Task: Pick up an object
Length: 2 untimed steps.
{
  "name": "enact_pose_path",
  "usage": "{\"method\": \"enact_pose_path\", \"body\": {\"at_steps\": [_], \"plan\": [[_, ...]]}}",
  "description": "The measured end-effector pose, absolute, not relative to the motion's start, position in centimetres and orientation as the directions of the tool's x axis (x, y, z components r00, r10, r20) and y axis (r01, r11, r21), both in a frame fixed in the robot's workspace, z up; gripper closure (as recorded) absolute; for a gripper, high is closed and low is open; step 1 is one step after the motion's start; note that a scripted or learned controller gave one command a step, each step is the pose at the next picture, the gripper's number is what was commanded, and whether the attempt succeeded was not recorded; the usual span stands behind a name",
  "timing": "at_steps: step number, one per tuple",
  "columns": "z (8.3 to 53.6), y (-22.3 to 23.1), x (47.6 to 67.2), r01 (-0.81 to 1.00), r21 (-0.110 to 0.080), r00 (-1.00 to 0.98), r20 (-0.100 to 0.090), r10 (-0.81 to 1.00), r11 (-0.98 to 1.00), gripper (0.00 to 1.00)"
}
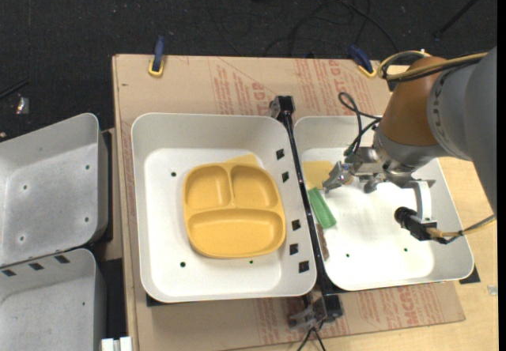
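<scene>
Hovering in the right bin, the gripper hangs above the green block by the divider; its grasp state cannot be told. Descending there risks striking the wall.

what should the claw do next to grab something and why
Probably shift a little down and left, over the green object in the right bin, then lower. The claw sits just above and right of it, with nothing visibly held.
</scene>
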<state>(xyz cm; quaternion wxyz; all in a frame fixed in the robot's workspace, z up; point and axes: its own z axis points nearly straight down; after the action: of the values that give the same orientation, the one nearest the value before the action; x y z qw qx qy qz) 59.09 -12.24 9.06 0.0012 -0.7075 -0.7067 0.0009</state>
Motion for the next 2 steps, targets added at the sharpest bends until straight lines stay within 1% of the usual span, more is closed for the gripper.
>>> {"method": "enact_pose_path", "body": {"at_steps": [1, 2], "plan": [[10.2, -12.2, 59.2, 1.0, 0.0, 0.002, 0.0, 1.0, -0.002, 1.0], [16.5, -12.0, 59.6, 1.0, 0.006, -0.002, -0.001, 1.0, 0.002, 1.0]]}}
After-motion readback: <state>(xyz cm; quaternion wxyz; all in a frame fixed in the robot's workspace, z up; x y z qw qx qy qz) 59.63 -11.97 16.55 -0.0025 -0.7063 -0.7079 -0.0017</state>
